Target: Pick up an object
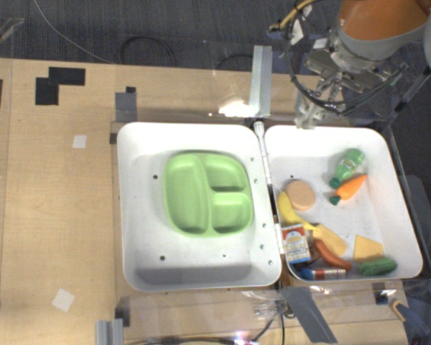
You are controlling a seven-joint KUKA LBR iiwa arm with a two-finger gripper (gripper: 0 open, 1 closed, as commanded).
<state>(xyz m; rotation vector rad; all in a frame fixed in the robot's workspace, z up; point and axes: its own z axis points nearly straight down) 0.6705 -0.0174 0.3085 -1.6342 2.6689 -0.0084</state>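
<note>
Two white bins sit side by side: the left bin (129, 192) holds a green tray (207, 194), the right bin (402, 192) toy food including a carrot (350, 187), while the gripper (310, 113) hovers over its far rim, grasp impossible to tell.

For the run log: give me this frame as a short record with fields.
arm: raised over the far edge of the right bin
gripper: near that bin's far left corner, nothing seen in it
left bin: green divided tray
right bin, far: green bottle, carrot, tan disc
right bin, near: banana, small carton, yellow wedge, green pod
task state: nothing lifted
</note>
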